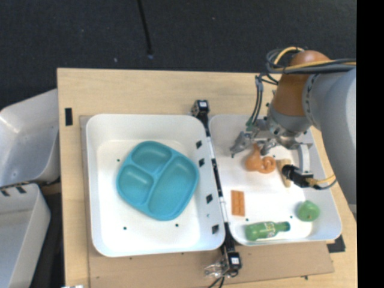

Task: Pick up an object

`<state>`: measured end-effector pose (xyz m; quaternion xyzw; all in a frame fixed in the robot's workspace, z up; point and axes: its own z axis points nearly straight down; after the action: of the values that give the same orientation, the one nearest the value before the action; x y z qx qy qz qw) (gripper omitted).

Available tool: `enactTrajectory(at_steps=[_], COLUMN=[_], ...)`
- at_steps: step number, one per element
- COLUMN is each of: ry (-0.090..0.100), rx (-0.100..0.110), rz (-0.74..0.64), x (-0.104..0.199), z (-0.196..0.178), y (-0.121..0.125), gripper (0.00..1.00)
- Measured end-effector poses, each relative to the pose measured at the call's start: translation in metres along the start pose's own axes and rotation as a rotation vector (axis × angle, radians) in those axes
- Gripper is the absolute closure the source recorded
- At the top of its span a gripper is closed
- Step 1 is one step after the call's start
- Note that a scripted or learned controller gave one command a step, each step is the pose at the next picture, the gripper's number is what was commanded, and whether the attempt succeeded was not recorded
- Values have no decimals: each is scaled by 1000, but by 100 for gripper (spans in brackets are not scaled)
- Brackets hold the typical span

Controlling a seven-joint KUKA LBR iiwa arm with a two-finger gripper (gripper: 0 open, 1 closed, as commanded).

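Over the right bin, the end effector hovers just above a small orange toy, fingers spread apart and gripping nothing. Nearby lie an orange block, a green bottle and a green ball; the left bin holds a blue divided plate.

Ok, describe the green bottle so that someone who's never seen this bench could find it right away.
Look at the right bin of the two white bins. Along its near edge, at the bottom of the view, the green bottle lies on its side. The other green thing there, a small round apple-like object, sits to its right and is ball-shaped, while the bottle is long with a pale label.
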<state>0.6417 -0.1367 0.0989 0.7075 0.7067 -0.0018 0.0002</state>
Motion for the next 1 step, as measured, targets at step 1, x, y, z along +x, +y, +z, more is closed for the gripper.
enactTrajectory(at_steps=[1], ry=[0], rx=[-7], rz=[1], x=[-1], z=[-14], y=[2], gripper=[100])
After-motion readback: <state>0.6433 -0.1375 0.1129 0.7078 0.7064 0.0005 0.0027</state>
